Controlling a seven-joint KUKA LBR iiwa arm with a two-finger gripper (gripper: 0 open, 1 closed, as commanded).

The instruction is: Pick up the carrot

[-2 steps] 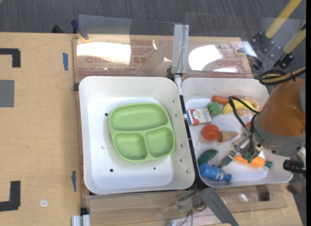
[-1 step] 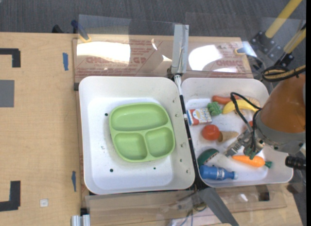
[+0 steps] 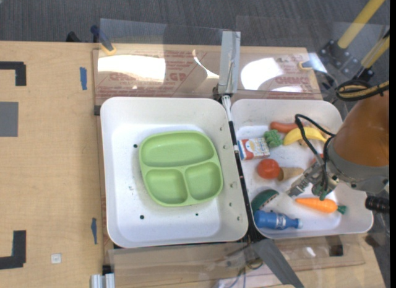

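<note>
From the overhead camera, the carrot (image 3: 318,205) lies on its side near the front edge of the right bin (image 3: 357,223), its green top pointing right. The gripper (image 3: 312,183) hangs just above and behind it, tilted down toward it, likely lining up for a grab. Whether it is spread or pressed together cannot be told at this size; nothing is seen pinched in it. A tomato (image 3: 268,168), a banana (image 3: 306,135), broccoli (image 3: 273,138) and a blue bottle (image 3: 276,220) crowd the same bin, so the approach is tight. The left bin (image 3: 117,175) holds a green divided plate (image 3: 180,168).
</note>
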